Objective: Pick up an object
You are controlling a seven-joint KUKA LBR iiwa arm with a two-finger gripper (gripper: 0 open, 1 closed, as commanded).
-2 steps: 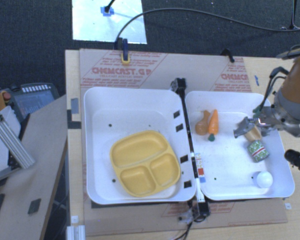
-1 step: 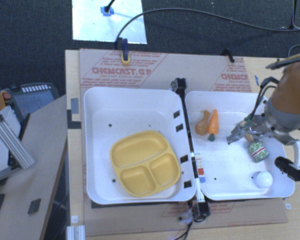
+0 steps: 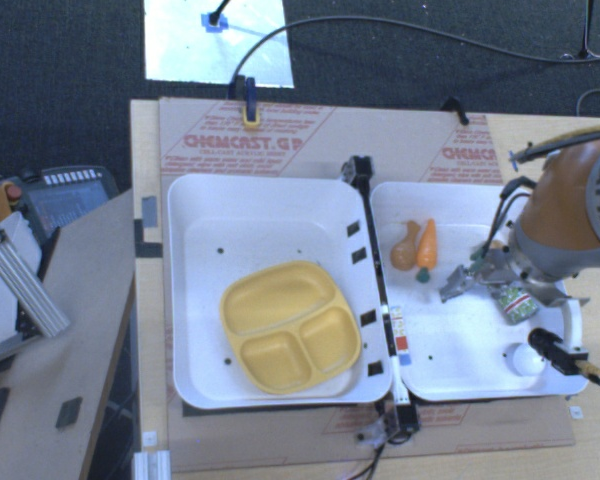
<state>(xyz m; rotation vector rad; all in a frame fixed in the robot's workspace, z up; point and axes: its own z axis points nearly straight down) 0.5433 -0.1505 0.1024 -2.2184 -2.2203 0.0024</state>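
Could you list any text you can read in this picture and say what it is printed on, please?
"CHEMCAST GP": red print on the board behind the left bin.
"CHEMCAST": red print, slanted and partly cut off, on the same board behind the right bin.
Can label: too blurred to read.

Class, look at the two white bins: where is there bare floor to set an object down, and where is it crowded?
Free: left bin floor behind the yellow tray; right bin floor in front of the carrot. Crowded: right bin's right side, around the gripper.
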